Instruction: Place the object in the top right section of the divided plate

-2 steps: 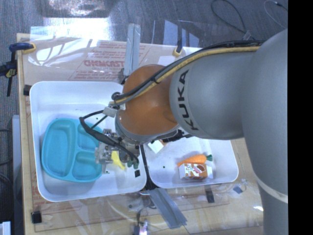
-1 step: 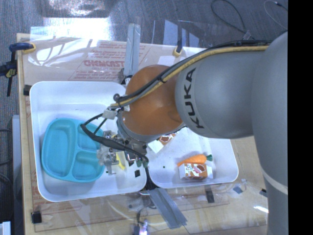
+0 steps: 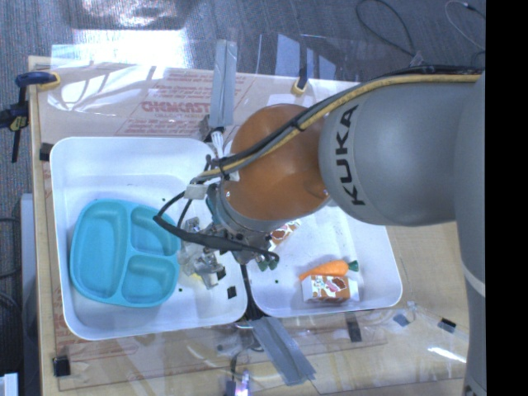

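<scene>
A light blue divided plate (image 3: 86, 254) with three sections lies in the left bin (image 3: 99, 159), toward its front left. My gripper (image 3: 204, 264) hangs low over the left bin, just past the plate's right rim and close to the wall between the two bins. The grey arm with its orange band (image 3: 268, 172) covers the middle of the view and hides much of the gripper. I cannot make out any object between the fingers.
In the right bin (image 3: 379, 258) lie an orange carrot (image 3: 328, 269) and a small printed carton (image 3: 331, 289) near the front. Another small item (image 3: 283, 233) peeks out beneath the arm. Cables (image 3: 177, 221) loop beside the wrist above the plate's right edge.
</scene>
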`<state>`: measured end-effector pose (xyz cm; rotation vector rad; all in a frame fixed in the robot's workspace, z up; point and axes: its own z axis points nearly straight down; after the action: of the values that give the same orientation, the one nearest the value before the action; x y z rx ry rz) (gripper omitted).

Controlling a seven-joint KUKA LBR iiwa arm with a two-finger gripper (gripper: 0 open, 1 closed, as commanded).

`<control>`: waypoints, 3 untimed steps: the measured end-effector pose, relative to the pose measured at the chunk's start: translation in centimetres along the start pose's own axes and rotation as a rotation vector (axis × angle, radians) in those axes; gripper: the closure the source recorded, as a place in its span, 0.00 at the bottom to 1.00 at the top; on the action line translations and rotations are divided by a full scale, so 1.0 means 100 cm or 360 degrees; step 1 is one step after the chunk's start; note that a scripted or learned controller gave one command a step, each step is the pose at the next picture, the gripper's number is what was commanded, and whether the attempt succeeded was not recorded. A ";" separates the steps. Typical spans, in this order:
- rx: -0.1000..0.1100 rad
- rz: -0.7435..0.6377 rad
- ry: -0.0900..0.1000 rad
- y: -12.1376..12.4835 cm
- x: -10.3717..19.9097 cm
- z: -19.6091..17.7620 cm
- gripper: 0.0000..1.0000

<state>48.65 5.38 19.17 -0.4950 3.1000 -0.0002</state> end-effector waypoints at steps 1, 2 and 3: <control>-0.0001 -0.0334 0.0000 -0.004 -0.030 0.000 1.00; -0.0001 -0.0552 0.0003 -0.011 0.005 -0.023 1.00; -0.0001 -0.0552 0.0003 -0.011 0.005 -0.023 0.00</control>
<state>48.55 4.19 21.45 -1.0227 2.9702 0.0000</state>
